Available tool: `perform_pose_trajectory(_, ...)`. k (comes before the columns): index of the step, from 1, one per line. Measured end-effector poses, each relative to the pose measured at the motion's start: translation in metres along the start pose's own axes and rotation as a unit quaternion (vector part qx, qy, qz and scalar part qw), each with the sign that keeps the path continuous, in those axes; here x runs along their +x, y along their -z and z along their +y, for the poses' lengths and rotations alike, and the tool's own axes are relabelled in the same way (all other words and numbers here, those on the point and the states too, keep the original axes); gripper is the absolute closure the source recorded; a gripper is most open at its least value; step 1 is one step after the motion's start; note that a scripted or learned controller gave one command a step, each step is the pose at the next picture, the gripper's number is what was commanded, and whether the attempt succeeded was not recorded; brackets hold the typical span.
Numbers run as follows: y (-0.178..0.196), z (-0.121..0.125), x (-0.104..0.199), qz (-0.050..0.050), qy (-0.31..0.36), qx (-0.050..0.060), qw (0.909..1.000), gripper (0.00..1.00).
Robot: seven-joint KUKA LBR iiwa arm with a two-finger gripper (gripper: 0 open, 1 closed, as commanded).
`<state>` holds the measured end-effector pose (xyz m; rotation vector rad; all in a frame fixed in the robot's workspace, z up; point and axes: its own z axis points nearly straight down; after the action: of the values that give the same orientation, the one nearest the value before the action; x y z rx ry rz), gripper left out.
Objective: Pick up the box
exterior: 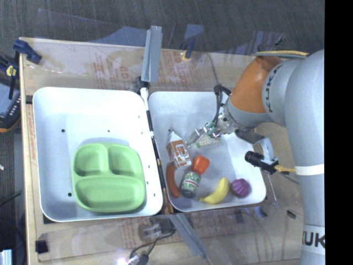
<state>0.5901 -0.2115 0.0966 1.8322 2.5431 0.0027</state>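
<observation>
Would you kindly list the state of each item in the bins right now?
box: lying tilted in the right bin, not gripped
can: lying beside the banana
green tray: flat in the left bin
gripper: low over the right bin

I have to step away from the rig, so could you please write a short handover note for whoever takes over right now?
Gripper: low over the right bin, above its middle; whether its fingers are open or shut cannot be made out, and nothing is seen held.
Box: lying tilted in the right bin near its left wall, left of the gripper, next to the orange pepper and green can.
Left bin: holds a green divided tray.
Done: no pick visible.
Left: move onto the box, grasp and lift it.
</observation>
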Motion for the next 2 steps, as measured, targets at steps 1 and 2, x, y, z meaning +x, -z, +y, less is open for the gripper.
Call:
perform_pose_trajectory(1,0.012,0.001,-0.001,-0.002,0.002,-0.001,1.0,1.0)
perform_pose_trajectory(2,0.022,0.002,-0.001,-0.002,0.003,-0.002,1.0,1.0)
